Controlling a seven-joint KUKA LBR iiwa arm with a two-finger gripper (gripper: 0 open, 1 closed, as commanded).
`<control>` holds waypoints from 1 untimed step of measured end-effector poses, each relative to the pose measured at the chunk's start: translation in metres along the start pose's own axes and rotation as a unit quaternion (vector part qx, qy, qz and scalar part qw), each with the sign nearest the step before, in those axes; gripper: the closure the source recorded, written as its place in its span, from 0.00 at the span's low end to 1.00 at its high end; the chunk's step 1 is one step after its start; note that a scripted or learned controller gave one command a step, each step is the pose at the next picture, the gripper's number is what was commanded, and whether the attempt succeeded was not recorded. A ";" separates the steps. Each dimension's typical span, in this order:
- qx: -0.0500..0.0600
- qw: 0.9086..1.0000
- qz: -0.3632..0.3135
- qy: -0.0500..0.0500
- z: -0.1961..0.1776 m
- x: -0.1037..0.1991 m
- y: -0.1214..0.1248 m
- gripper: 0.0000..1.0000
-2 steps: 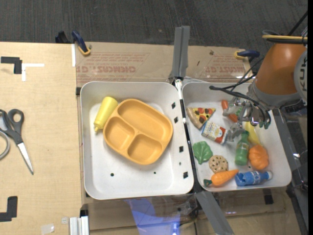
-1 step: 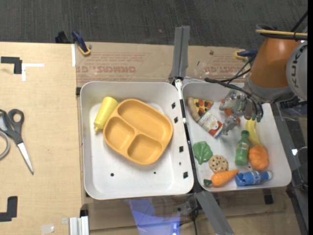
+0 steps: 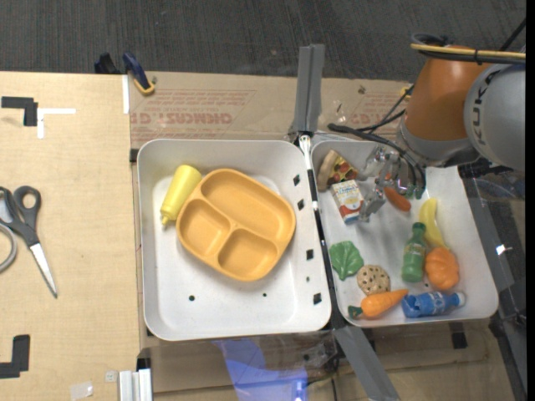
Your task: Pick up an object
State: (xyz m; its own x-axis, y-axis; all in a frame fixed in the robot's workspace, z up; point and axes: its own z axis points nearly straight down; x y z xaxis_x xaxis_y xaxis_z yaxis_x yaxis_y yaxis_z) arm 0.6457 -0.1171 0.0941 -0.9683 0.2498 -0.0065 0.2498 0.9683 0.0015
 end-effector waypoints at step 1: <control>0.001 1.000 0.001 0.002 0.001 0.061 -0.058 0.00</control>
State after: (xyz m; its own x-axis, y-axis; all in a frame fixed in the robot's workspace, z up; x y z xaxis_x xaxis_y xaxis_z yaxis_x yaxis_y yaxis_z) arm 0.5725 -0.1581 0.0926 -0.9680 0.2509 -0.0029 0.2509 0.9680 0.0001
